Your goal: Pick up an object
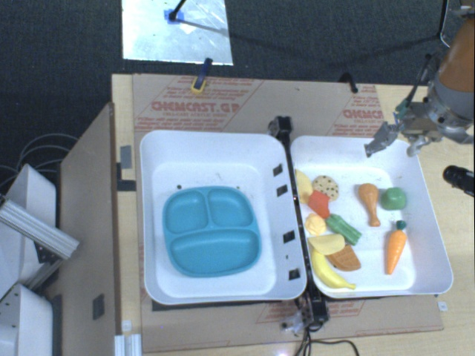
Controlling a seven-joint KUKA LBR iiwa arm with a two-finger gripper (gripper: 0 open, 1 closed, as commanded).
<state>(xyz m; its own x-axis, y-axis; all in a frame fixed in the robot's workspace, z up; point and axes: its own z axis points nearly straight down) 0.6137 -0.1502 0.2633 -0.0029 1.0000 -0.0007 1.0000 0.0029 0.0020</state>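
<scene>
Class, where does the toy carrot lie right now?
The carrot lies in the right bin, near its right wall, just below the green ball.

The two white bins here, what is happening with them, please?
A grey robot arm reaches in from the right, its gripper hovering open above the far edge of the right bin, holding nothing. That bin contains toy food: a carrot, banana, drumstick, cookie and others. The left bin holds a blue divided plate. Nothing is picked up yet.

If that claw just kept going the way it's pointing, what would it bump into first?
Probably the white floor of the right bin: the gripper hangs over its bare far end. The chicken drumstick and green ball lie nearer the camera. Depth is hard to judge.
</scene>
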